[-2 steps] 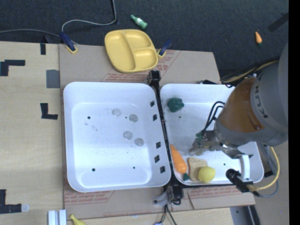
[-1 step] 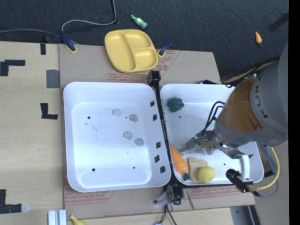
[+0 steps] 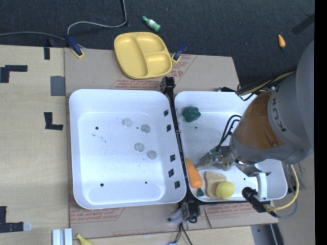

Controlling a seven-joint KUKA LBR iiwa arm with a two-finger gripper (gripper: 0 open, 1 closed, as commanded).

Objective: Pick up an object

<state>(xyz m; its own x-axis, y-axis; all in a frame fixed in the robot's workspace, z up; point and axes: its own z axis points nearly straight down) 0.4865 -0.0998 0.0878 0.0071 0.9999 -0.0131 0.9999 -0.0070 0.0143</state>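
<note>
Camera view: gripper [image 3: 220, 160] hangs low in the right bin [image 3: 204, 131]; whether it holds anything cannot be told. Just below it lie carrot [image 3: 192, 173], bread [image 3: 213, 179] and lemon [image 3: 225, 189], probably its targets; a green toy [image 3: 191, 114] sits above.

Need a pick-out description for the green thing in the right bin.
Start at the right bin, the one the arm reaches into. The green thing sits alone near its far left corner, by the divider. The carrot, yellow ball and tan piece cluster at the near edge.
</note>
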